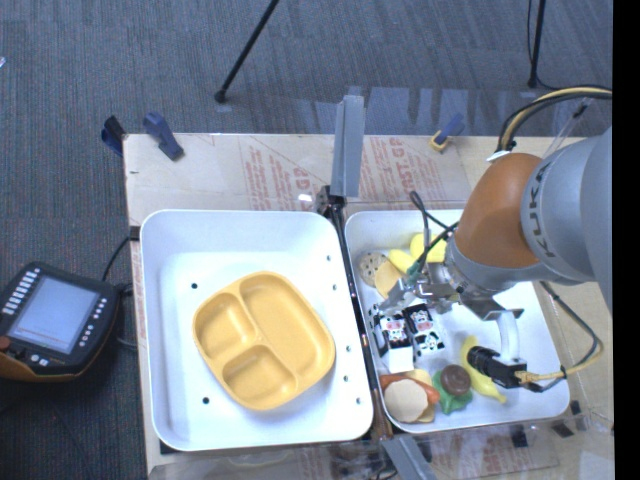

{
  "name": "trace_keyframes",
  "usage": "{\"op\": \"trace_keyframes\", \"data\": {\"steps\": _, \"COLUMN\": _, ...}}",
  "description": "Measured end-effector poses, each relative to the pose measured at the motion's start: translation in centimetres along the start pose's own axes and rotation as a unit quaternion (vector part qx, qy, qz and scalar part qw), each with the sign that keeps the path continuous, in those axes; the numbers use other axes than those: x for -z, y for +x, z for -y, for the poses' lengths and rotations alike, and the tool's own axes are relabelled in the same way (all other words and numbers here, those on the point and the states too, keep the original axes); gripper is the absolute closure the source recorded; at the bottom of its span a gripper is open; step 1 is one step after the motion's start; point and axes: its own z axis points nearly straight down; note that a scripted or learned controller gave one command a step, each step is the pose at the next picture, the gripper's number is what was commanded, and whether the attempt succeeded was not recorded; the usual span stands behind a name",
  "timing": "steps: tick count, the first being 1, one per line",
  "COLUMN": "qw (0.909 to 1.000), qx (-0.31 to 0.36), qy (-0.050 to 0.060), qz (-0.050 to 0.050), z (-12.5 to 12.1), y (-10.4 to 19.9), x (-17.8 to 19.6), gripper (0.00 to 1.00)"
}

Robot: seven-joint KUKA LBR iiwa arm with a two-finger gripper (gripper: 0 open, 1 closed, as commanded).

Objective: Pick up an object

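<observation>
My gripper (418, 294) hangs low over the middle of the right bin (548, 320), under the orange band of the arm (510, 223). It is just above two small black-and-white cartons (405, 332) and beside a yellow toy piece (412, 255). A round speckled cookie (371, 265) lies at the bin's left wall. Toward the front lie a burger (408, 399), a brown and green piece (455, 381) and a banana (486, 370). Nothing shows clearly in the gripper's hold.
The left bin (180, 258) holds a yellow divided plate (262, 340). A grey upright post (348, 150) stands behind the join of the two bins. A handheld control pendant (52, 318) lies off the bench at the left.
</observation>
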Motion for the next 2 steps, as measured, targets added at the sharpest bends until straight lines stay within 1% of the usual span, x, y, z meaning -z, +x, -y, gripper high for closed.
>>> {"op": "trace_keyframes", "data": {"steps": 1, "qw": 1.0000, "qx": -0.001, "qy": -0.005, "qz": 0.000, "z": -0.48, "y": 0.00, "x": 1.29, "gripper": 1.00}}
{"op": "trace_keyframes", "data": {"steps": 2, "qw": 1.0000, "qx": -0.003, "qy": -0.003, "qz": 0.000, "z": -0.53, "y": -0.03, "x": 2.00, "gripper": 1.00}}
